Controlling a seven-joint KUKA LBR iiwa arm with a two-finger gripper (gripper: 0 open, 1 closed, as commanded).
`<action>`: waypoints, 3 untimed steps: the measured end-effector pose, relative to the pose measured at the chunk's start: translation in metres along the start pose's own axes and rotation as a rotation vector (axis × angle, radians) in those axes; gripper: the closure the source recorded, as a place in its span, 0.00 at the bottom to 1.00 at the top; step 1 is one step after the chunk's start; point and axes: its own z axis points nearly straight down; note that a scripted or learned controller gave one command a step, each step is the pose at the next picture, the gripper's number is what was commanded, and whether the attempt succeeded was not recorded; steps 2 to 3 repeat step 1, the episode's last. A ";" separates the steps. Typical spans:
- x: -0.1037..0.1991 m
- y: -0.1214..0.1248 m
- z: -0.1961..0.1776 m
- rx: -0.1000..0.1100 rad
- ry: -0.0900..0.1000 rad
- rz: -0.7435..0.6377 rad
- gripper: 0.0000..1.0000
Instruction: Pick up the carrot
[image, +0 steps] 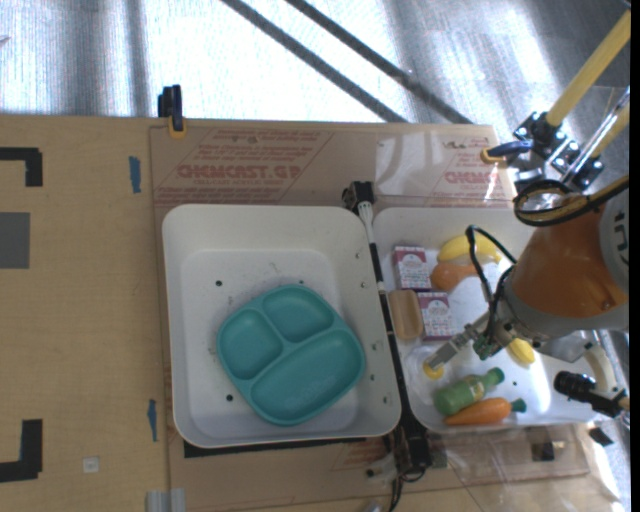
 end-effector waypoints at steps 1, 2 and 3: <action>0.062 0.023 -0.089 0.032 0.025 0.126 0.00; 0.062 0.023 -0.089 0.032 0.025 0.126 0.00; 0.062 0.023 -0.089 0.032 0.025 0.126 0.00</action>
